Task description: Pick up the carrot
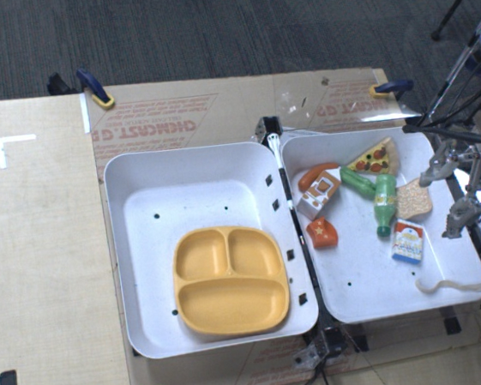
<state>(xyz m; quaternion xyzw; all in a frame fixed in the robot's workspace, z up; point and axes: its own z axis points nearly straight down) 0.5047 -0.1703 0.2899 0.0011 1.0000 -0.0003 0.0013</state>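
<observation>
The carrot [317,173] lay in the right bin [357,303], up in its far left corner, close by the wall shared with the left bin [134,242]. It was the orange-red piece, and a small carton [321,194] sat against its near side, overlapping it, so part of its length was hidden. Its long axis ran roughly along the bin's far edge, left to right, the right end tipped a touch farther back. Which end was the tip I could not tell; the left end looked rounded.

The right bin was a crowd. A pizza slice [374,157] sat just right of the carrot, a green bottle [384,204] stood out toward the middle, and a tomato [322,233] lay nearer the front by the left wall. It all looked like a loose heap, not a tidy layout. The left bin carried a yellow plate [231,280], well apart from the action.

The end effector [448,198] hung over the right bin's right edge, by a cracker [413,200], well apart from the carrot, with nothing visibly in it. Whether it was apart or together, I could not tell. My read: the reach had not yet been made, and a grip across the carrot's short width, clear of the carton, looked the sensible choice.
</observation>
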